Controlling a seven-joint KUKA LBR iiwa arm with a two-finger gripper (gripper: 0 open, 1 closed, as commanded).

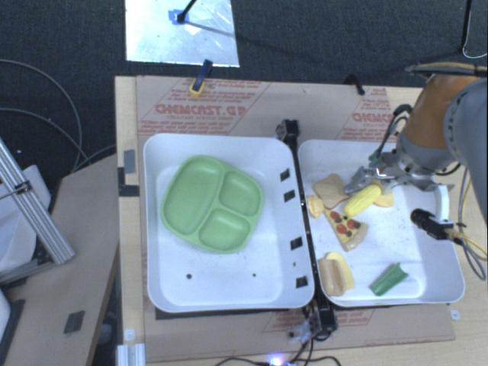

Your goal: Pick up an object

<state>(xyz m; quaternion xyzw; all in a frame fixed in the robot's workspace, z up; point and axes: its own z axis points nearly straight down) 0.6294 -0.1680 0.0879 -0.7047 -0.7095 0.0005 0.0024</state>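
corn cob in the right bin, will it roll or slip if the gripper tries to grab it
The corn cob looks rounded and elongated, so it may roll sideways if nudged. Its glossy plastic-looking surface could slip. It lies against the pizza slice and the gripper, which may limit rolling.

2 bins (229, 147), 1 plate (212, 203), 6 toy foods (362, 200)

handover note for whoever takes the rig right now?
End effector: low in the right bin, at the corn cob; grip state unclear.
Right bin also holds: bread slice, pizza slice, hot dog bun, green piece.
Left bin: green divided plate.
Done: nothing visibly lifted.
Left: secure one object and raise it.
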